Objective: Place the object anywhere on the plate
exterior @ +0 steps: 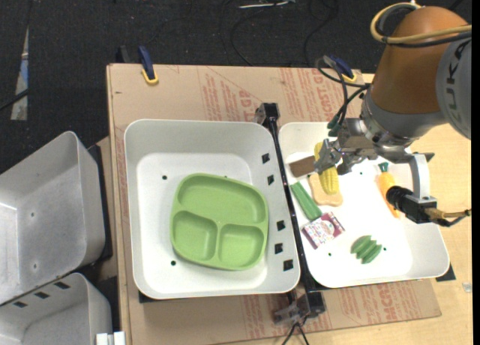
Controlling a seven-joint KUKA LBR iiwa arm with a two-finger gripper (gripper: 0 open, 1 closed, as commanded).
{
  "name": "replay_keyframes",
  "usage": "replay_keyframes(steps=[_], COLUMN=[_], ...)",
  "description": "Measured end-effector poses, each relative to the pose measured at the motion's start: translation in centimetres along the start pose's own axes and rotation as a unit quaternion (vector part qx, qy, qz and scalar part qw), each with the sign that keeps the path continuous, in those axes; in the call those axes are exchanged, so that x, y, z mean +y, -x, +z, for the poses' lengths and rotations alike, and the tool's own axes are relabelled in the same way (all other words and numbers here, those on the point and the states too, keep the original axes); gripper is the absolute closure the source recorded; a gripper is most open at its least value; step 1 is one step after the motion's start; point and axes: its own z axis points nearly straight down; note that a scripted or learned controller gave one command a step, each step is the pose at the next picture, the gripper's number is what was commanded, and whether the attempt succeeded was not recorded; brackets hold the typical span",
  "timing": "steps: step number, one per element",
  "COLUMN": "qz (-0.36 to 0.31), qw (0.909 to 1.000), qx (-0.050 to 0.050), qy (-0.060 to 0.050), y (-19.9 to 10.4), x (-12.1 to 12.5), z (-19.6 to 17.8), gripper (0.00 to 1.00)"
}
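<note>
A green divided plate lies in the left white bin. My gripper is low over the back left part of the right bin. A yellow corn cob sits right under the gripper, and its upper end reaches up into it. The cob rests against a tan slice. The wrist hides whether the gripper grips the cob.
The right bin also holds a long green stick, a pink packet, a green pea pod, an orange carrot and a brown piece. A black divider separates the bins. Two grey tubs stand at the left.
</note>
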Motion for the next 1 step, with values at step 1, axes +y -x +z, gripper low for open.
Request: replay_keyframes(steps=[1], qz=[0.0], qw=[1.0], qx=[0.0], qy=[-0.001], y=[-5.11], x=[-2.31], z=[1.97], gripper=[1.0])
